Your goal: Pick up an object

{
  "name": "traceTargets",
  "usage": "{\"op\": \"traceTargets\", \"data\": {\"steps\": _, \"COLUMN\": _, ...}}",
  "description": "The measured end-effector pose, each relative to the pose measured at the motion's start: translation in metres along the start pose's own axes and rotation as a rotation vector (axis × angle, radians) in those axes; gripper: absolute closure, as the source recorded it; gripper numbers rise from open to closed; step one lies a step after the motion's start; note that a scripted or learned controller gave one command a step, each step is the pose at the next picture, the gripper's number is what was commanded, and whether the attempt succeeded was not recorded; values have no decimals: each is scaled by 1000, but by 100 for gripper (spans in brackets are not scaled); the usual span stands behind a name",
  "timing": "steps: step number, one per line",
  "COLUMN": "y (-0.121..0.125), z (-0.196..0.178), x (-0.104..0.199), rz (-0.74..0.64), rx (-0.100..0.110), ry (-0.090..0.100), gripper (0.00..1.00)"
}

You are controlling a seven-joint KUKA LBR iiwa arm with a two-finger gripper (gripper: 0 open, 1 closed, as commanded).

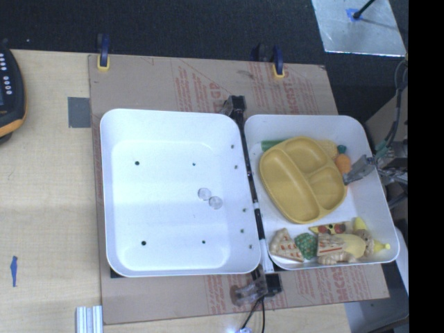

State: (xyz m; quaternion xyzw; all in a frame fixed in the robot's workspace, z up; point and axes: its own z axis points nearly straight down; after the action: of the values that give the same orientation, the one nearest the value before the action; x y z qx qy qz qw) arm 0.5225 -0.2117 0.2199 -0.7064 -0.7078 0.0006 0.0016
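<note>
Nearest the camera, along the front wall of the right bin (374, 186), lay a huddle of small toys (326, 243): a pale slice-like piece, a green lump, and tan and yellow pieces set roughly in a row from left to right. Behind them a yellow divided plate (303, 179) lay flat and took up the middle of that bin, its long axis running from the near right to the far left, its three compartments facing up. A green item (272, 145) peeked out from under its far left edge. A small orange toy (343, 161), carrot-like, rested just beside the plate's right rim, pointing toward the far wall. The gripper (361, 168) sat at the bin's right side, close by the orange toy; its fingers seemed slightly apart, with nothing seen between them. The left bin (111, 186) held two small clear round things (209, 198) near its middle. Both bins stood on a cardboard sheet (208, 82) on the surface (41, 207); its red print was too faint to read.
</note>
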Motion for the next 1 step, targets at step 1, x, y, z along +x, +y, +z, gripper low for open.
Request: {"op": "traceTargets", "data": {"steps": 1, "y": 23, "z": 107, "x": 1, "rz": -5, "rx": 8, "ry": 1, "gripper": 0}}
